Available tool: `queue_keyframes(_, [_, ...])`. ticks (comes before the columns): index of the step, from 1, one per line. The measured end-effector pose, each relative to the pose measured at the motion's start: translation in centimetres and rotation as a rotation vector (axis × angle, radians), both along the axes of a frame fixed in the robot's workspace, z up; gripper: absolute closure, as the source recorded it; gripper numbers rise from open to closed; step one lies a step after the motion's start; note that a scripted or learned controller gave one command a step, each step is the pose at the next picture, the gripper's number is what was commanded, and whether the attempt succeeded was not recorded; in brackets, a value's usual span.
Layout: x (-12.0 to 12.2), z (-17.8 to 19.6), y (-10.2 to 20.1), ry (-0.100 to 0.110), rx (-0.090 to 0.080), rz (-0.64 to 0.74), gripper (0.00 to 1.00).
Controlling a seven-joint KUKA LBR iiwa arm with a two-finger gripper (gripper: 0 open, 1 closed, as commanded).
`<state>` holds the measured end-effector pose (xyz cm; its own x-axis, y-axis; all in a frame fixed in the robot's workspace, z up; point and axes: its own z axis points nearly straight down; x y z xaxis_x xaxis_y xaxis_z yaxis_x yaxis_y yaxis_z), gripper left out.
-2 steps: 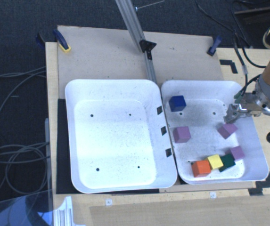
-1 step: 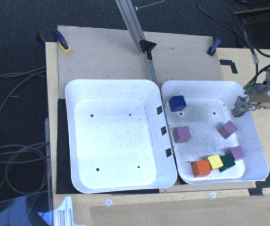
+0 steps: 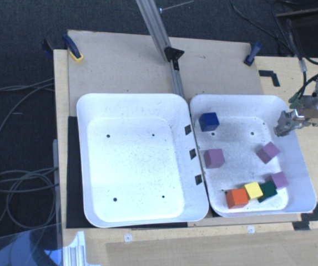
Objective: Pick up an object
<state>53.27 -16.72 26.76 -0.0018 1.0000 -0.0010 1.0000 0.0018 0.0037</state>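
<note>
Gripper [image 3: 285, 127] at the right bin's [image 3: 233, 101] far right rim; nothing is seen held, and its closure state cannot be told.

The purple block [image 3: 268, 152] lies nearest, just below and inward of the gripper, tilted and standing clear of its neighbours. It is judged light, rigid and smooth-sided, best taken across two opposite flat faces. A blue block [image 3: 208, 121] and a second purple block [image 3: 213, 158] lie well inward; the orange block [image 3: 237, 197], yellow block [image 3: 253, 190] and green block [image 3: 268, 190] are packed touching, leaving poor finger clearance.
</note>
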Motion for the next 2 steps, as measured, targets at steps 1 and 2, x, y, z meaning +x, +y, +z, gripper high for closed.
queue_keyframes(1, [1.4,-0.4,6.3,0.003,0.003,0.006,1.00])
queue_keyframes(2, [2.3,-1.7,10.9,0.006,0.003,0.004,1.00])
